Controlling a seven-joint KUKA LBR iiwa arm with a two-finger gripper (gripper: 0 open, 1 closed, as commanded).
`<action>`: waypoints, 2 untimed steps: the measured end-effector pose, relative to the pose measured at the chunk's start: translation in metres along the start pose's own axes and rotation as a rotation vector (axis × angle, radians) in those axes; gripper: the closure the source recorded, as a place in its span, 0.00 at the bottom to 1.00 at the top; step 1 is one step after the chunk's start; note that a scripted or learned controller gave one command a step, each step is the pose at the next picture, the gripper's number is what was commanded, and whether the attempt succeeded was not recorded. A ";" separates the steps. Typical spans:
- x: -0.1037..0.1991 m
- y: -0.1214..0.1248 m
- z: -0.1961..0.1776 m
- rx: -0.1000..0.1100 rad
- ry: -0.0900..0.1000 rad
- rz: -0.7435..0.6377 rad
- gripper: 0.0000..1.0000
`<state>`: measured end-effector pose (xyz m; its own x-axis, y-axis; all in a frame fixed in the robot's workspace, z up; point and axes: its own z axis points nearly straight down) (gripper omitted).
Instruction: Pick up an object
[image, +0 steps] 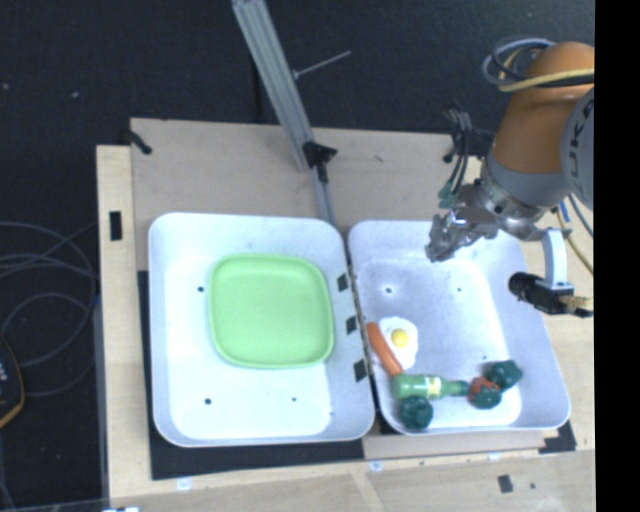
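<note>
My tool (447, 240) hangs over the far end of the right bin (440, 285), above bare white floor and well apart from anything I could pick; whether it is open or closed I cannot tell from this slant, and I see nothing in it. I judge it sits there because it is between tries, high and clear of the clutter. The things to pick all lie crowded toward the near end of that bin: one fried egg (400, 336) with one orange carrot (382, 348) touching its left side along the bin's left wall, one green bottle (428, 385) lying on its side just below them, one dark green piece (416, 411) at the bottle's near end, and toward the right corner one red piece (485, 392) with another dark green piece (505, 373) just beside it. That makes six small things, packed close, so a clean grasp of one will be awkward. The left bin (180, 300) carries one light green plate (271, 310), flat and central. Two bins stand side by side on the table (215, 165).
</note>
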<state>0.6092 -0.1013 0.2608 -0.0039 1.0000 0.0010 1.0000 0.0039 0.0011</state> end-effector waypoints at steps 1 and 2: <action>0.048 0.008 -0.006 0.000 0.000 0.001 1.00; 0.097 0.016 0.010 0.002 -0.001 0.001 1.00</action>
<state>0.6246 -0.0037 0.2506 -0.0026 1.0000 0.0002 1.0000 0.0026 -0.0006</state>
